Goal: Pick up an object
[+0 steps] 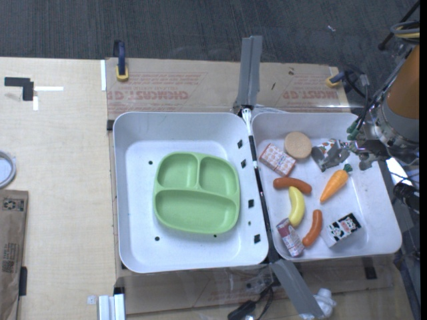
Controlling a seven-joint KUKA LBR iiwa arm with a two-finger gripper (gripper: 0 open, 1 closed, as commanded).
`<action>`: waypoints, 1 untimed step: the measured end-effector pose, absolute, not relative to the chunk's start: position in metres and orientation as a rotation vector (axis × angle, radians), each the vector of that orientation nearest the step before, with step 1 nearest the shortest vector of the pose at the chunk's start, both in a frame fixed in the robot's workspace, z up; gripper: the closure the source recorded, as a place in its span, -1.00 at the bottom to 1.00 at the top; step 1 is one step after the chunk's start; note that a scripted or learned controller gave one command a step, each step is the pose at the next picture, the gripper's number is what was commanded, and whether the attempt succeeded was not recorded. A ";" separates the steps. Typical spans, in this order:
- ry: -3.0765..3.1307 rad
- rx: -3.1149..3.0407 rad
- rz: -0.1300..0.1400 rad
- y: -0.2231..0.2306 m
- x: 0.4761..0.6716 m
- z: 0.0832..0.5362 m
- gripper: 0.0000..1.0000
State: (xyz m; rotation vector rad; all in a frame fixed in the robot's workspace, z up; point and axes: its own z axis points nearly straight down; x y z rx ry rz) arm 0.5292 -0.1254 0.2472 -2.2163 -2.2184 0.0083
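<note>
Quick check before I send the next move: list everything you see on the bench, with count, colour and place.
Left bin: one, white, centre of bench.
Plate: one, green, three compartments, in left bin.
Right bin: one, white, beside left bin.
Cookie: one, tan, top of right bin.
Wafer pack: one, pink-white, left of cookie.
Sausages: two, orange-red; second lower down.
Banana: one, yellow, between sausages.
Carrot: one, orange, right of middle.
Milk carton: one, white-black, lower right.
Small pack: one, red-grey, bottom edge.
Clamps: two, blue-yellow, back edge; second.
Gripper: one, grey, above right bin's top.
</note>
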 end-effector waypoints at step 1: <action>-2.133 -2.299 0.005 -0.205 0.561 0.102 -1.00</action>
